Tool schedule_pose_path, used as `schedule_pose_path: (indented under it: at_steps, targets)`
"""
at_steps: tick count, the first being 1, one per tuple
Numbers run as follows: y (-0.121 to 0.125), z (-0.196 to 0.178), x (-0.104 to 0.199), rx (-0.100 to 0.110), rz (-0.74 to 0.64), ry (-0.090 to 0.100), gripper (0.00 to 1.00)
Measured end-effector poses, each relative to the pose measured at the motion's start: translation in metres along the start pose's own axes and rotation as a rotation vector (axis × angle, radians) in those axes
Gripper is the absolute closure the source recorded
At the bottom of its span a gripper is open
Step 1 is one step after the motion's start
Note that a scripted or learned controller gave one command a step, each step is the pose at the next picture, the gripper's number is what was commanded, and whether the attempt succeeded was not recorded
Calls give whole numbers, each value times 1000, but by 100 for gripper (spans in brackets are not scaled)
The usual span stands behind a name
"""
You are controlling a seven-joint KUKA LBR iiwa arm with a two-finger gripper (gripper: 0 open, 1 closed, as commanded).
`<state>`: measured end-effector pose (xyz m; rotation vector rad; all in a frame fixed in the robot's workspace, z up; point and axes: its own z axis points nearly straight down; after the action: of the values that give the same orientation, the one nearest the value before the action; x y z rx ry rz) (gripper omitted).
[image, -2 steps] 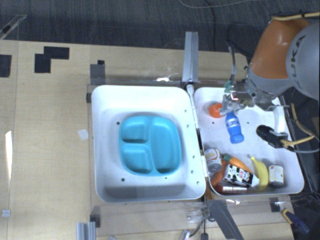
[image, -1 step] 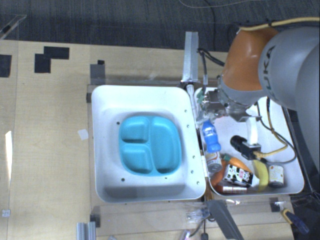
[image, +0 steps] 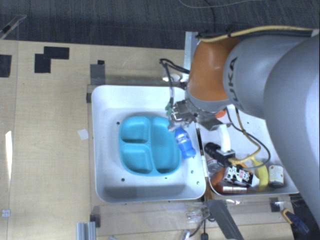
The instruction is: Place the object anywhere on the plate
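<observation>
The small blue see-through plastic bottle (image: 185, 144) is lying at a slant just below the two-finger gripper (image: 176, 118), near the middle of the frame. Its upper end is sitting right against the gripper's tip, and its lower end is overlapping the right rim of the plate. From where I am standing, I cannot tell whether the gripper is spread, pressed together or pinching the bottle, as the metal wrist is covering that spot.

The light blue sectioned plastic plate (image: 137, 151) is resting flat in the shallow white left bin (image: 107, 134), with two small compartments on its left and one long compartment on its right. The grey arm (image: 270, 74), with its orange band (image: 210, 69), is reaching in from the upper right.

The white right bin (image: 249, 132) is holding a cluster of things along its lower edge, among them a yellow banana (image: 261, 175), a white tube (image: 226, 140) and a small patterned box (image: 236, 175).
</observation>
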<state>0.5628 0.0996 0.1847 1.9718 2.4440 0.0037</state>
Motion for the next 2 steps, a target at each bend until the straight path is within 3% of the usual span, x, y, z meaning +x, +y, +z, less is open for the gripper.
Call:
schedule_pose_path:
  at_steps: [1,2]
  targets:
    - [0,0,0,0,1,0,0]
    - [2,-11,-1,-5,1,0,100]
